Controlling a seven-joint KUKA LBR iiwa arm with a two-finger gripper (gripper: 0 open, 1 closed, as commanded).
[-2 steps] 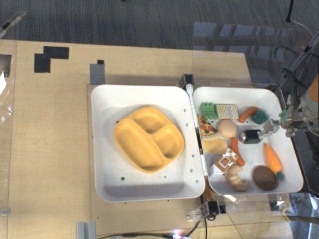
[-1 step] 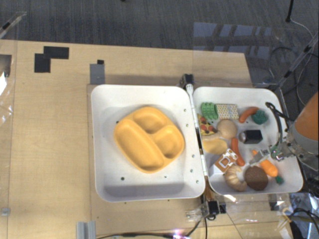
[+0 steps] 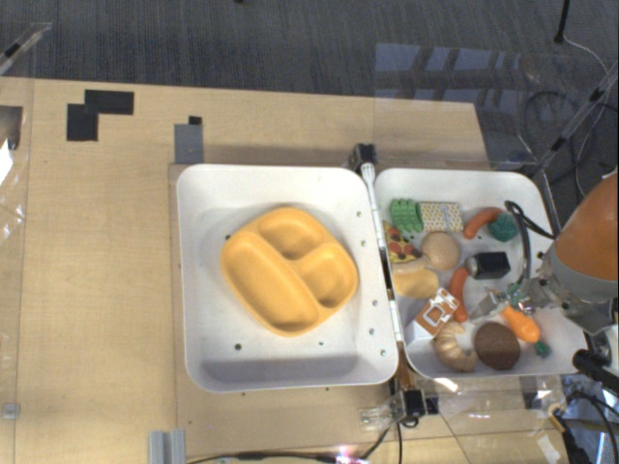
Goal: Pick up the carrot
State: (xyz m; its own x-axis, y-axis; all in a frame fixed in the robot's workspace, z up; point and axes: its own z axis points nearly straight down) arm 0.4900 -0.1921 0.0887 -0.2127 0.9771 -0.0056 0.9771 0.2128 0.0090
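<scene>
Two white bins side by side on the wooden bench (image 3: 97, 288); the left bin (image 3: 208, 356) carries a yellow divided plate (image 3: 288, 269) sitting in its middle, three compartments showing, nothing in them; the right bin (image 3: 426, 187) is crowded with toy food. The carrot (image 3: 522, 325) lies by the right bin's right edge, toward its near corner, orange with a green tip pointing to the near edge; the arm (image 3: 590, 245), orange band showing, comes in over that right edge; the gripper (image 3: 511, 301) is down right at the carrot's upper end, touching or just above it, I cannot tell which; whether its pincer is apart or together, I cannot tell from here. Just beside the carrot, toward the near edge, a dark brown round piece (image 3: 497, 346); next to that a tan knobbly piece (image 3: 453, 346); an orange-and-white box (image 3: 440, 309) sits above it. Along the bin's left edge, a pale yellow piece (image 3: 416, 281) and a colourful small item (image 3: 398, 245); at the far left corner, a green block (image 3: 404, 215); a second orange vegetable with a green top (image 3: 484, 222) lies near the far edge.
</scene>
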